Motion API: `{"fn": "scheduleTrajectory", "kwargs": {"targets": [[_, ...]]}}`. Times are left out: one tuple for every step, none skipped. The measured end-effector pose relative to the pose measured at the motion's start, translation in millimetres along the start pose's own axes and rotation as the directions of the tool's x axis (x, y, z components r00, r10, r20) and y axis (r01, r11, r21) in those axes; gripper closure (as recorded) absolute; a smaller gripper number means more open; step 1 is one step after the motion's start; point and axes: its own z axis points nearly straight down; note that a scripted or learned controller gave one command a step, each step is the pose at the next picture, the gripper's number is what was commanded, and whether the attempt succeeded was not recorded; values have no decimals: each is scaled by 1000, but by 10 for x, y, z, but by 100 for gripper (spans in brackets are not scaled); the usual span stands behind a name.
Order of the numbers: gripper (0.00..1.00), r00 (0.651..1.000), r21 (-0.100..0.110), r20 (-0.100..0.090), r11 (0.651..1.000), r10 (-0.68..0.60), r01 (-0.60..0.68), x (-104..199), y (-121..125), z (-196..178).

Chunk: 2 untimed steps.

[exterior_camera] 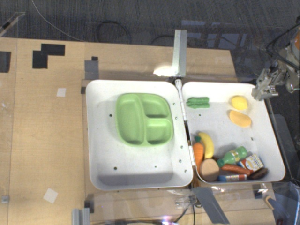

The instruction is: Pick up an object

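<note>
My gripper [263, 89] hangs at the far right corner of the right bin [262, 139], just outside its rim, with nothing between its fingers that I can make out. In that bin lie a green pickle-like piece [197, 102], a yellow lemon [239, 103] and an orange-yellow slice [240, 119] near the back. A banana [206, 144], a carrot [198, 154], a brown round piece [210, 169], a green bottle [233, 155], a small carton [252, 162] and a red-orange marker [233, 177] crowd the front.
The left bin [101, 139] holds a green divided plate [143, 119]. A metal post [179, 53] stands behind the seam between the bins. Black tape marks [47, 54] sit on the wooden bench at far left.
</note>
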Motion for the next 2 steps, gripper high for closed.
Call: {"fn": "scheduleTrajectory", "kwargs": {"targets": [[100,747,-21,-6,747,-665,664,-432,30,952],[100,444,-22,2,444,-896,896,-418,33,1470]]}}
